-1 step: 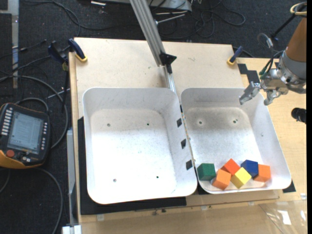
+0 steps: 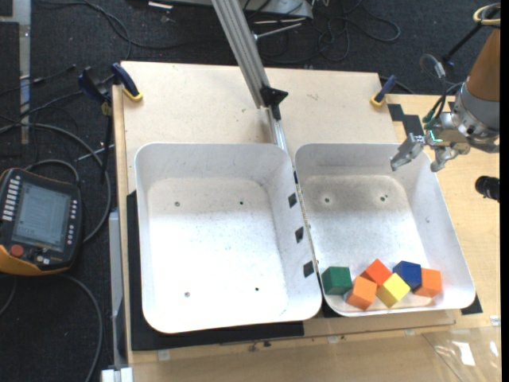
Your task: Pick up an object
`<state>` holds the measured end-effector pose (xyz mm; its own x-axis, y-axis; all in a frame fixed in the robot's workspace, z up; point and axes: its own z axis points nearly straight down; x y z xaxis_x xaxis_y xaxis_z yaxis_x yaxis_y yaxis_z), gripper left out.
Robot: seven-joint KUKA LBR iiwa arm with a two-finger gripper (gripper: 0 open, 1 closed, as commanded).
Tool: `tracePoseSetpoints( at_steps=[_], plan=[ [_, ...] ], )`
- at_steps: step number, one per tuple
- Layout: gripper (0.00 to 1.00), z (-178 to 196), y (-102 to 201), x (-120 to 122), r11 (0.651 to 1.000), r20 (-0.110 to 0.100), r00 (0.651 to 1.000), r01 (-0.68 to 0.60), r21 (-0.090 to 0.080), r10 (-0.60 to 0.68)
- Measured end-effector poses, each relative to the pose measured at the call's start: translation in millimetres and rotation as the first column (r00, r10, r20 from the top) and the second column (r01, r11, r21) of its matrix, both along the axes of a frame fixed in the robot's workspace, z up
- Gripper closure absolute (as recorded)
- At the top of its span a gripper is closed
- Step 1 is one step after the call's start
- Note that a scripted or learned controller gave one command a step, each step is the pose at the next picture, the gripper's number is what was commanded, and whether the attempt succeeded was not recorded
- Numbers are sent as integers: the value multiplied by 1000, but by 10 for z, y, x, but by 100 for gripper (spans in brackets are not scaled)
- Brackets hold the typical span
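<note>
Several small blocks lie huddled along the near edge of the right bin (image 2: 421,189): a green block (image 2: 337,279), an orange block (image 2: 363,292), a yellow block (image 2: 392,290), a red-orange block (image 2: 377,271), a blue block (image 2: 408,273) and another orange block (image 2: 430,281). My gripper (image 2: 421,154) hangs over the far right corner of that bin, well away from the blocks. Its two fingers are spread apart with nothing between them.
The left bin (image 2: 159,173) sits beside the right one, with a dark divider strip between them. A slanted metal pole (image 2: 242,46) crosses the bench top behind the bins. Clamps sit at the bench's far corners. A teach pendant (image 2: 40,221) lies off the bench at left.
</note>
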<state>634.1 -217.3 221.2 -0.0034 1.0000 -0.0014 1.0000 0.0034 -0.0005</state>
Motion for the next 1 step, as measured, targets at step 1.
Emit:
tracePoseSetpoints(
  at_steps=[1],
  plan=[
    [0,-906,526,287,1000,-5,1000,-4,4,4]
  ],
)
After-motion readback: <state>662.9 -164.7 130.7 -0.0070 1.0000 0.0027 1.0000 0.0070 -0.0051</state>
